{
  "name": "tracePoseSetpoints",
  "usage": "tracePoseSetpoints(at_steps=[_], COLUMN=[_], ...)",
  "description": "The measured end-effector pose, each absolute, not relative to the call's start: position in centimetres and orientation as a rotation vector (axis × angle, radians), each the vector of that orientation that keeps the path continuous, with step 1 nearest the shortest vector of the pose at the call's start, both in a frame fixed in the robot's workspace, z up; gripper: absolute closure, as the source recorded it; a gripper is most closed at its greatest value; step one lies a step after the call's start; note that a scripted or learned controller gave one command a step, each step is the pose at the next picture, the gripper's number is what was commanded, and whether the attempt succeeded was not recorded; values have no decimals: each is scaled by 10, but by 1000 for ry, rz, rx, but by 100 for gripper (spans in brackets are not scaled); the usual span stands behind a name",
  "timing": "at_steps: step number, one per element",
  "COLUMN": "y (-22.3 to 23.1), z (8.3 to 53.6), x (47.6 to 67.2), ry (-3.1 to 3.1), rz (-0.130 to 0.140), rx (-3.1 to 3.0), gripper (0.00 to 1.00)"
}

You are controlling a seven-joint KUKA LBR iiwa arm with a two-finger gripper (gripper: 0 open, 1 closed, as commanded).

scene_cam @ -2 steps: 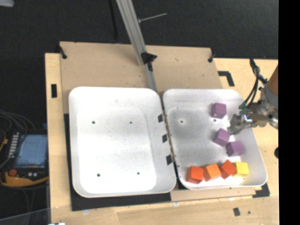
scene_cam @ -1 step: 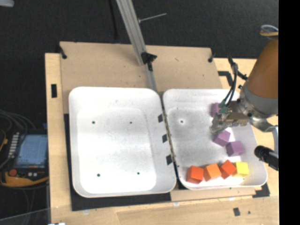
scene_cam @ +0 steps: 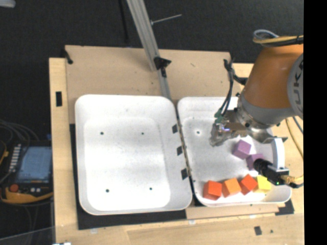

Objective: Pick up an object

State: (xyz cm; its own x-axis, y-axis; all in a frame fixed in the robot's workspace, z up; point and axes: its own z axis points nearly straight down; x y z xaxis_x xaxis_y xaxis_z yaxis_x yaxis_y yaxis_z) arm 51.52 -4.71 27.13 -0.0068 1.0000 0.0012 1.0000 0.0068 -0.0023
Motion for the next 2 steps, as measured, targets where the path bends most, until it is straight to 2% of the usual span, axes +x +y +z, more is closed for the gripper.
tracePoseSetpoints(at_steps=[2], y=[52], z=[260], x=[558], ry=[-2229], rz=[-1], rx=[-2214], gripper=[100])
